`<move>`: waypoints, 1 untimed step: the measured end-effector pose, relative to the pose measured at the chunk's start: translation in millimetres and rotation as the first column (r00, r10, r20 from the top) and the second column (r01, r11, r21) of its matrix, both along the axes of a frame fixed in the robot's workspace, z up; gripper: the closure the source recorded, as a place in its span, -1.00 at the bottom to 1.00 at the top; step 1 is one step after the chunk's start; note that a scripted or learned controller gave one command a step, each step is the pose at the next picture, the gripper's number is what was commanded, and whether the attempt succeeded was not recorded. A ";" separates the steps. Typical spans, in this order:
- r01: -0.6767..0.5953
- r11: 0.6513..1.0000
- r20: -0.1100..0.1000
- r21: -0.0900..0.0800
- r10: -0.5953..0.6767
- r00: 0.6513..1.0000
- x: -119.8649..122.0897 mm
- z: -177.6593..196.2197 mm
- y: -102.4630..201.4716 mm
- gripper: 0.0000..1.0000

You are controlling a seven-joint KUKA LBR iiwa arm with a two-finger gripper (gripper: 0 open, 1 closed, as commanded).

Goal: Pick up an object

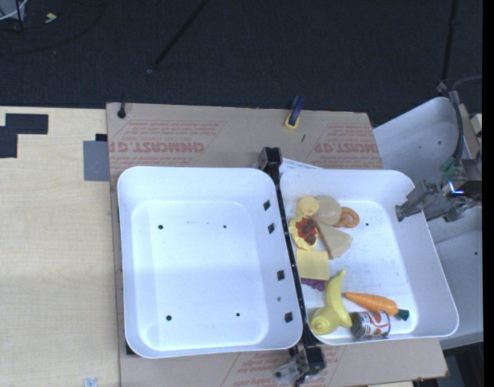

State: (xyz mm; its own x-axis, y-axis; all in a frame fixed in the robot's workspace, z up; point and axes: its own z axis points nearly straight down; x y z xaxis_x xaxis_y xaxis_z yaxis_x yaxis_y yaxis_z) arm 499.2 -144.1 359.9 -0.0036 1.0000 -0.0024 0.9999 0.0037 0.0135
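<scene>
The right bin [416,280] holds a cluster of toy foods along its left side. At the top lie a yellow round piece [308,206], a cream disc [328,209] and a small orange pretzel ring [348,217]. Below them sit a yellow piece with red topping [305,231], a beige wedge [338,241] and a yellow cheese block [313,264]. Near the front lie a yellow banana-like toy [333,303], an orange carrot [373,302] and a small can with a red label [372,324]. My gripper [413,206] hovers at the bin's upper right rim, apart from all the toys.
The left bin [130,216] stands beside the right one, joined by a black divider with clips [283,248]. Both rest on a cardboard sheet [198,139]. A blue and yellow clamp [293,113] sits at the cardboard's back edge. A grey machine surface [424,135] lies to the right.
</scene>
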 end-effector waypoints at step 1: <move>0.001 1.000 -0.025 0.005 -0.001 1.000 18.7 -94.0 26.7 -1.00</move>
